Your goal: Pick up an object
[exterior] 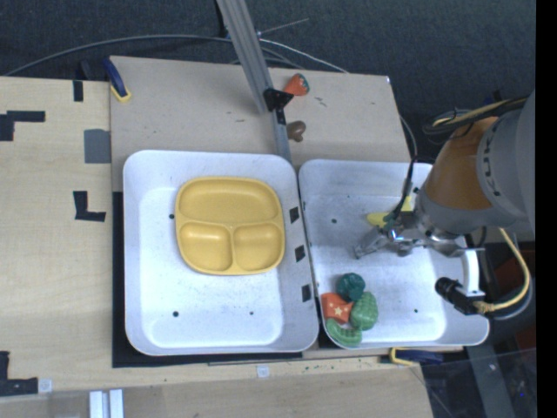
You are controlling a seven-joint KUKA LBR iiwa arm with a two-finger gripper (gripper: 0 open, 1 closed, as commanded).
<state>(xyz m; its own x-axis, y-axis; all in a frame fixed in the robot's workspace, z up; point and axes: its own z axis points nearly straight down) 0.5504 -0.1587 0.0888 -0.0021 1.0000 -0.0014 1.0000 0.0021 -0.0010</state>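
**Two bins, one tray, one toy cluster**

Right now I am counting two white bins sitting side by side: the left bin (148, 320) is holding one yellow divided tray (231, 225) with three compartments, and the right bin (383, 320) is holding one cluster of small toys (350, 307) at about six o'clock, against its near rim. I am seeing a dark green piece, a lighter green piece and an orange-red piece touching one another. The gripper (370, 246) is hovering at the bin's centre, toward twelve o'clock from the cluster and apart from it, fingers spread and gripping nothing. A small yellow item (379, 219) is lying just beside the gripper.
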